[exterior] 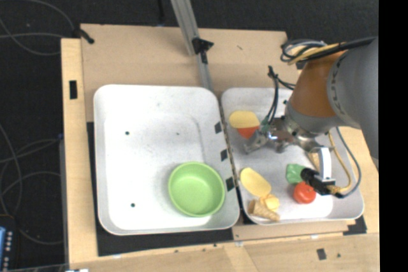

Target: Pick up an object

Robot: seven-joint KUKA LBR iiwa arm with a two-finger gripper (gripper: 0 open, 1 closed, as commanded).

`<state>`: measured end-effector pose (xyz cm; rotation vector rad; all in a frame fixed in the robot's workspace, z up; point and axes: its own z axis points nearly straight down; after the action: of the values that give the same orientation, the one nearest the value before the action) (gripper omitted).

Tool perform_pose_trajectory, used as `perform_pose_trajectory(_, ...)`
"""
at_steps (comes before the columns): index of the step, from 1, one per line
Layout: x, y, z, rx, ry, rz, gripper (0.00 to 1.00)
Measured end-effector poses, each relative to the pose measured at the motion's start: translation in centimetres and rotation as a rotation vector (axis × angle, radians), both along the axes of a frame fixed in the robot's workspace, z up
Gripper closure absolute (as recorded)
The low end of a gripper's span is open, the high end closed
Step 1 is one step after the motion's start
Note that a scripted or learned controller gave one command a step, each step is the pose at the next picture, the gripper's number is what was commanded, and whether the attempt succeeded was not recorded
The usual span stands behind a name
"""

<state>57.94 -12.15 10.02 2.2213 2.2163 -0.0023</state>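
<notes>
No readable writing; grey two-finger gripper (257, 143) state unclear, yellow-and-red round plastic toy (244, 122) touching at approx. 11 o'clock.

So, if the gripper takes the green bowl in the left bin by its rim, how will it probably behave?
The green bowl looks like thin, smooth plastic, so it is probably light and stiff, though maybe slippery between fingers. It sits upright on a wide round base, so a push would more likely slide it across the left bin than tip it. Held by one side of the rim, it may tilt.
</notes>
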Motion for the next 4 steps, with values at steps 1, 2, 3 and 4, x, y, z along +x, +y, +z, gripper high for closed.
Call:
perform_pose_trajectory(1, 0.1, 0.1, 1.2, 0.004, -0.003, -0.006, 1.00)
perform_pose_trajectory(2, -0.6, 0.4, 6.5, 0.004, -0.005, -0.002, 1.00)
perform_pose_trajectory(3, -0.7, 1.3, 12.4, 0.003, -0.007, 0.007, 1.00)
perform_pose_trajectory(4, -0.5, 1.2, 16.3, 0.003, -0.005, 0.007, 1.00)
